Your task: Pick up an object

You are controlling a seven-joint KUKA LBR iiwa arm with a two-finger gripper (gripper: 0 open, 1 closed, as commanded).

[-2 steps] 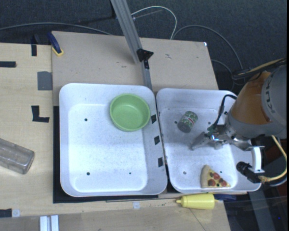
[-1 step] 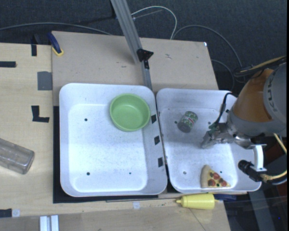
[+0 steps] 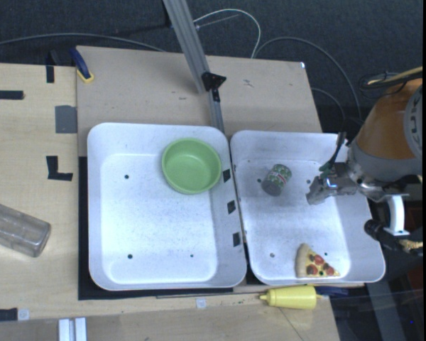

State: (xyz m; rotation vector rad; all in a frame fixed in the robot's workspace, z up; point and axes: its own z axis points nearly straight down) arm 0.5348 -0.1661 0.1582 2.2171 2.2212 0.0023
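While the gripper (image 3: 319, 190) hangs low over the right bin (image 3: 355, 222), its state cannot be told from this angle, and nothing shows in its grip. Closest to it is the can (image 3: 275, 179), lying tilted near the bin's upper middle, just left of the gripper; it looks light, stiff and smooth, likely to roll or slip, so a hold across its round body seems best. Down at the lower edge lies the pizza slice (image 3: 313, 262), flat and thin, harder to get under, and the green bowl (image 3: 192, 165) sits in the left bin (image 3: 113, 212).
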